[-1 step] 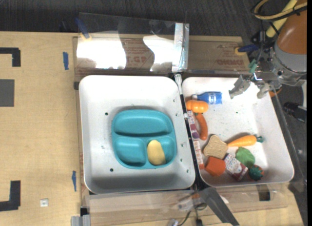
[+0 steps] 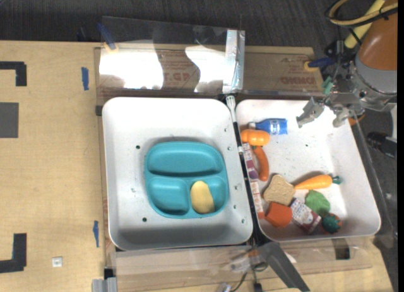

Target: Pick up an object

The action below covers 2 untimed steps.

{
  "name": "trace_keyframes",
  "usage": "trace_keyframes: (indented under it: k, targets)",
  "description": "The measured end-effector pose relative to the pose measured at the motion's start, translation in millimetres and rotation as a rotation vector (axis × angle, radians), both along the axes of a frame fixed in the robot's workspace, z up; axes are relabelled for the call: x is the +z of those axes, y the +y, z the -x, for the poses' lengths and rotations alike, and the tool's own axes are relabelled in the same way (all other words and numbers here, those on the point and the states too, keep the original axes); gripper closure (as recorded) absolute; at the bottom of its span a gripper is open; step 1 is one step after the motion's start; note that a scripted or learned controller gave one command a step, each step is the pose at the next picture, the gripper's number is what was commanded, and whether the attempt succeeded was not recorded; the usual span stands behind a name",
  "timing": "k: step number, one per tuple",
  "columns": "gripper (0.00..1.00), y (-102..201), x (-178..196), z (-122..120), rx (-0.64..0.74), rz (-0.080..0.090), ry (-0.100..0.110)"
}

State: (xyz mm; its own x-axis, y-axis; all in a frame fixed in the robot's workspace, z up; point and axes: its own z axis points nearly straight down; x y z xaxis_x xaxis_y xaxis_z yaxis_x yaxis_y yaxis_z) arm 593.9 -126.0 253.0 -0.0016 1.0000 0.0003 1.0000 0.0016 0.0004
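You have two white bins side by side on the counter [image 2: 44,158]. The left bin [image 2: 120,127] carries a teal divided tray [image 2: 183,161] with a yellow potato-shaped piece [image 2: 202,197] sitting in its near right compartment, likely a drop-off spot.

The right bin [image 2: 353,158] is your picking stock: the toys crowd its left wall and near end, leaving the far right floor bare, which is probably why the arm hangs there. The hand [image 2: 323,115] hovers at the far right of that bin, fingers spread apart and holding nothing.

Nearest to it is the small blue bottle [image 2: 273,126], lying on its side. Next come an orange piece [image 2: 255,137], a bread slice [image 2: 278,190], a carrot [image 2: 314,182] and green bits [image 2: 318,201].
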Motion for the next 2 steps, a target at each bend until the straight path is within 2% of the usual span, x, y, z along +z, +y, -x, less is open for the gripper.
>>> trace_keyframes:
  k: [1,2]
  targets:
    - [0.0,10,-158,-42,0.01,0.0,0.001]
    - [0.0,2,-167,-67,0.019,-0.009,0.034]
